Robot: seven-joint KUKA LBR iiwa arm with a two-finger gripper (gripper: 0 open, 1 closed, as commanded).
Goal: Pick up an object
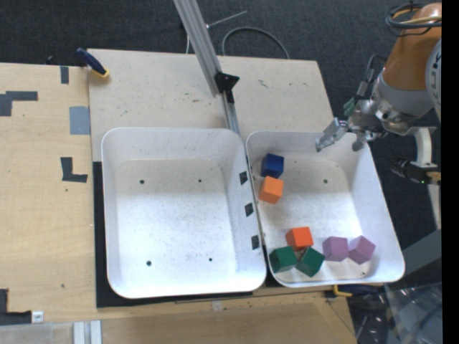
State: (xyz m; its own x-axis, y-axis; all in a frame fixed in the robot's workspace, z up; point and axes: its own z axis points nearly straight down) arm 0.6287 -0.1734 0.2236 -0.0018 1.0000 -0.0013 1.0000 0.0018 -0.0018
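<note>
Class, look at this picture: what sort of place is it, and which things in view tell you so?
Probably a robotics lab test bench, not a home or shop. The clues: a grey robot arm with an orange band, two shallow white plastic bins side by side, and small coloured cubes such as the blue cube, practice objects for grasping.

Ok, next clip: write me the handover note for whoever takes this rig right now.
Gripper: open, holding nothing, poised over the far right corner of the right white bin.
Objects, all in that bin: blue cube with an orange cube just in front of it, near the left wall; along the near wall a second orange cube, two green cubes and two purple cubes.
Done: nothing picked.
Left: descend on one cube, close, lift.
</note>
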